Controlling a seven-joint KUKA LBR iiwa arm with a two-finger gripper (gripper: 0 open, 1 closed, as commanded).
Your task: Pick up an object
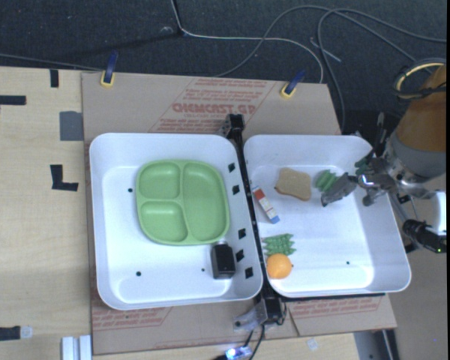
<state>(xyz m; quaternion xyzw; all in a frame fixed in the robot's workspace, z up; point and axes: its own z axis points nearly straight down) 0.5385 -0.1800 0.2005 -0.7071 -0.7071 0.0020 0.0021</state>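
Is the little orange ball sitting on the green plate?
No, the small round orange ball lies in the right white bin, while the green divided plate sits in the left bin.

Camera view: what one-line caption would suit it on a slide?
Arm's tool reaches into the right bin near green item, bread, orange; left bin holds green divided plate.

The grey arm (418, 137) with its orange band reaches in from the right, wrist bent, gripper (336, 191) pointing left and low.

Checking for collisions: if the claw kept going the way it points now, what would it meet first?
Probably the green object just ahead of the claw, then the tan bread-like piece; height above them is unclear.
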